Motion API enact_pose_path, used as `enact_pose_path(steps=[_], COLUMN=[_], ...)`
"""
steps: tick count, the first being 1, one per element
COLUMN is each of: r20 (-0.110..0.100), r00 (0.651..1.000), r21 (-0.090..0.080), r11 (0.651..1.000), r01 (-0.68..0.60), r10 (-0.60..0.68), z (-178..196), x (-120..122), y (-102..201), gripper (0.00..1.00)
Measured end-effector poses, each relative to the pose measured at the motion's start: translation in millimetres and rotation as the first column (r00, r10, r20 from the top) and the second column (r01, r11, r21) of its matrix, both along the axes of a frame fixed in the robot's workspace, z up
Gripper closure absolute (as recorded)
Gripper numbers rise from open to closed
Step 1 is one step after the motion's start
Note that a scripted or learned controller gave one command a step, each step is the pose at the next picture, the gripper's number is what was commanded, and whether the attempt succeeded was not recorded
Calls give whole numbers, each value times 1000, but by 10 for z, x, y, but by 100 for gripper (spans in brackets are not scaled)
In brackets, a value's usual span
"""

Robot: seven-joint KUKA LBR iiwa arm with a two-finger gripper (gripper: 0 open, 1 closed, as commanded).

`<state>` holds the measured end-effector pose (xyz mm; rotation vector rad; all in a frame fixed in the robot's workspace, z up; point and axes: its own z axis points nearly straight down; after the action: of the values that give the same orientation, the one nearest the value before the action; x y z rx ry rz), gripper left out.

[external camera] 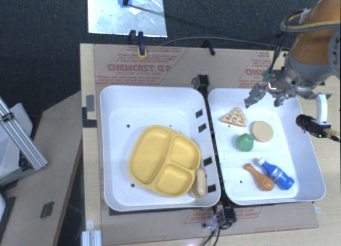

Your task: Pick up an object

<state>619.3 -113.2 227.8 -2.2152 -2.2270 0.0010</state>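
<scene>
- Camera view shows the pincer (268,97) of the grey arm hanging over the far edge of the right white bin (308,149), its two dark fingers spread apart with nothing between them.
- Just below and left of the pincer lies a triangular waffle-patterned pizza slice toy (234,117).
- Nearer the camera from the pincer sit a round tan cookie (262,131) and a green ball-like toy (245,142), just beside each other.
- Further toward the camera lie an orange-brown drumstick toy (259,177) and a blue plastic bottle (276,174), side by side.
- Well left of the pincer, the left white bin (122,106) holds a yellow divided plate (165,160) with a beige bread roll (200,182) touching its near corner.
</scene>
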Motion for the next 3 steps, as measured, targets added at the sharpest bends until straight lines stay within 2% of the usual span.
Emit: enact_pose_path(steps=[2,3], r20=[-2,4], r00=[1000,1000], r21=[1,0], r11=[1000,1000], r01=[3,3], r10=[-3,-3], z=[-1232,-1088], x=[-25,-6], y=[105,96], gripper=[0,100])
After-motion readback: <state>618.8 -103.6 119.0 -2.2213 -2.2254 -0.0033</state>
